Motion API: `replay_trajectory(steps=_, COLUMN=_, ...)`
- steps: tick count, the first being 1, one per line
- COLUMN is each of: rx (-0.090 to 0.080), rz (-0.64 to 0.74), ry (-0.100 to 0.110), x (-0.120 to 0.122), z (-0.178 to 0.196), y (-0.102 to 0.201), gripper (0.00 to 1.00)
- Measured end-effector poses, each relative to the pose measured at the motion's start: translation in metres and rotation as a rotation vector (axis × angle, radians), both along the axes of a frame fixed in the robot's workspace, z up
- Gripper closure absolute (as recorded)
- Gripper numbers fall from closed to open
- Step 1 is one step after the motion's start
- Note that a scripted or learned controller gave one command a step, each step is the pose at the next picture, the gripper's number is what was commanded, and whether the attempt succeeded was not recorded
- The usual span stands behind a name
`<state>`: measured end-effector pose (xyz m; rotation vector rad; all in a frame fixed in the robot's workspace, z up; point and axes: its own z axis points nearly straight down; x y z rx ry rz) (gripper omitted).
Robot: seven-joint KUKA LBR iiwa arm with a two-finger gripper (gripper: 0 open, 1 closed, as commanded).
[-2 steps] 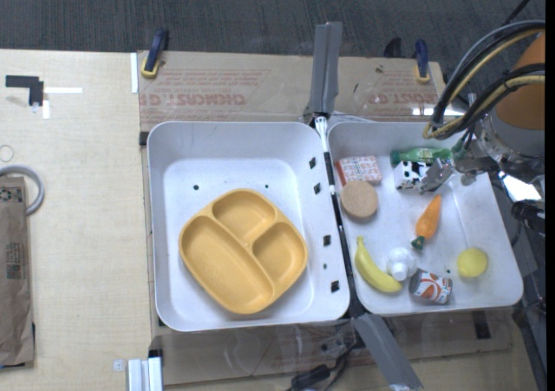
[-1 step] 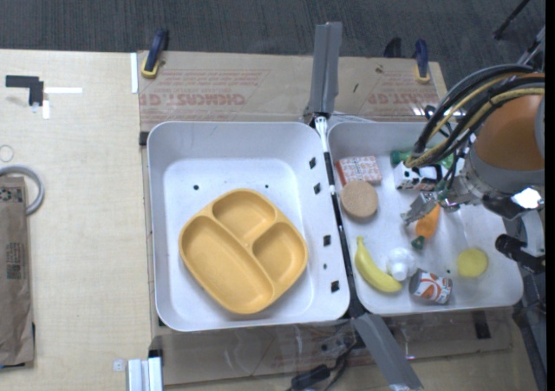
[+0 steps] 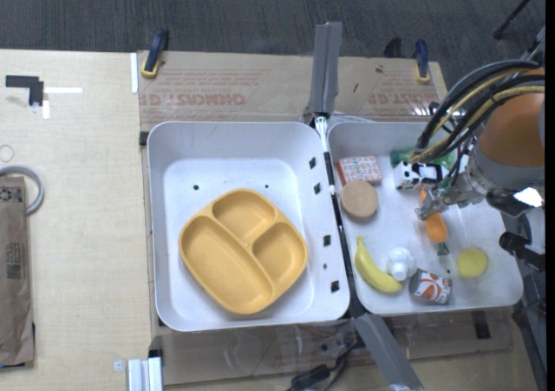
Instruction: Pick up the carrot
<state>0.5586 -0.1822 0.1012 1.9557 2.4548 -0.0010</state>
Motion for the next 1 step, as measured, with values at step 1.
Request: replay_trajectory(steps=1, rx=0.001, rz=-0.049, ry=0.002, x=0.0192, z=0.0996, y=0.0873, gripper=1.0)
